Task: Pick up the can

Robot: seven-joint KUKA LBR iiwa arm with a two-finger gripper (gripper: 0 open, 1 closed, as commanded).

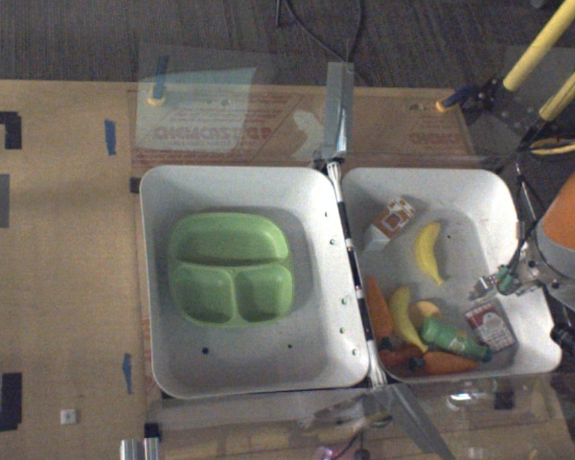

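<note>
Looking for: the can (pixel 491 325), which you will find as a short red-and-white piece with a printed label, lying tilted on the smooth white floor of the right bin (pixel 503 192).
Gripper: the gripper (pixel 499 281) hangs just beyond the can, toward the bin's far side, a dull metal cluster with a small green part.
Grip state: you cannot tell from this view whether it is parted or closed; nothing shows held in it.
Arm: right of the can you see a rounded grey body with an orange band (pixel 569 209).
Green bottle (pixel 455 338): glossy, lying on its side, touching the can's left edge or nearly so.
Carrots: one tapered orange carrot (pixel 449 362) lies just nearer than the can; another (pixel 379 310) is farther left.
Bananas: a curved yellow banana (pixel 405 318) lies left of the can; a second (pixel 428 252) lies beyond it and to the left.
Small carton (pixel 393 218): boxy, brown and white, well beyond the can.
Left bin (pixel 163 190): far left of the can, holding a matte green tray (pixel 230 268) with three rounded compartments.
</note>
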